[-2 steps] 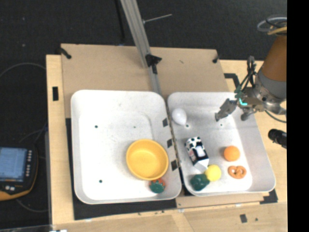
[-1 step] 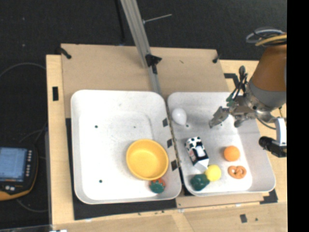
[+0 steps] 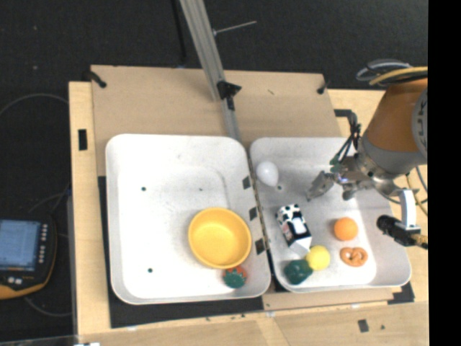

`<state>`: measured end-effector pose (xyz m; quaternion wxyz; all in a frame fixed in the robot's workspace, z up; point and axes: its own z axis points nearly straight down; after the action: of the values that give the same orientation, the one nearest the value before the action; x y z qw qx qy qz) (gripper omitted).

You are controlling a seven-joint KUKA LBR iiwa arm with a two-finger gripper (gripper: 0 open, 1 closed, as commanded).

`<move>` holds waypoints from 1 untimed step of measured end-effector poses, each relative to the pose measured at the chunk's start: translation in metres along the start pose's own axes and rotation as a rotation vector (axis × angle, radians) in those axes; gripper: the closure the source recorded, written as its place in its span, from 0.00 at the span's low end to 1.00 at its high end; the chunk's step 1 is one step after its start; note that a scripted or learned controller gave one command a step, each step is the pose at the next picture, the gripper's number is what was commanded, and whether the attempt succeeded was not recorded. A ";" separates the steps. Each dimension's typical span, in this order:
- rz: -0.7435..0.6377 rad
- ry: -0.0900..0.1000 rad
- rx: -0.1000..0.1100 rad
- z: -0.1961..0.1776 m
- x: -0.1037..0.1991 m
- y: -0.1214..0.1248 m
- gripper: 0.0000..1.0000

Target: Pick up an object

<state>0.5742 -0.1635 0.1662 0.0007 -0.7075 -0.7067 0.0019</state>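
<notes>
Step in hand looks like approach/descend; nothing gripped yet. Nearest frame bottom, right bin (image 3: 389, 276): green toy (image 3: 295, 270) touching yellow ball (image 3: 318, 258); pretzel-like piece (image 3: 353, 256) lower right; orange ball (image 3: 346, 228) just above it, small, round, smooth, may roll off a pad. Black-white carton (image 3: 292, 224) mid bin; white bulb (image 3: 268, 172) upper left of bin. Claw (image 3: 333, 184) above, fingers spread apart, empty. Advice: pick orange ball, stands clear of neighbours; centre over it, drop straight, close slow. Left bin (image 3: 144, 164) has yellow bowl (image 3: 220, 236).
</notes>
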 end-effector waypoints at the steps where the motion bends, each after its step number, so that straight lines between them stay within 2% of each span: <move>1: 0.000 0.001 -0.006 0.042 0.006 -0.002 0.00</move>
<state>0.5719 -0.1580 0.1238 -0.0011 -0.7076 -0.7066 -0.0005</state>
